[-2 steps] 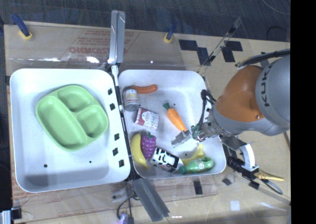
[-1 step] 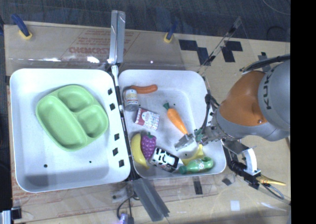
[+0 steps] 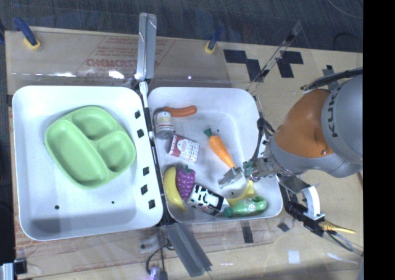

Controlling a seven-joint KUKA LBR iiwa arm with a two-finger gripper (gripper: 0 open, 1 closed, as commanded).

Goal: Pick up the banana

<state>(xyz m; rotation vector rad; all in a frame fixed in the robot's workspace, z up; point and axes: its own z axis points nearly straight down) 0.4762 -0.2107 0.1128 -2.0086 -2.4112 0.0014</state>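
**Gripper low in the right bin, banana waiting at the far wall**

The arm (image 3: 308,134) is reaching in from the right of the frame, and the gripper (image 3: 237,177) is hanging low over the lower middle of the right bin (image 3: 244,103), just below the tip of the carrot (image 3: 220,148). The fingers are looking slightly parted with nothing between them, though at this slant that is hard to call for certain. The banana (image 3: 171,189) is lying along the bin's left wall, near the lower centre of the frame, touching the purple grapes (image 3: 185,180) on its right. Between gripper and banana a black-and-white carton (image 3: 205,198) is sitting. So this is looking like the approach step, with no grasp made. The next move is calling for a shift leftward over the carton and grapes, then a descent onto the banana beside the wall.
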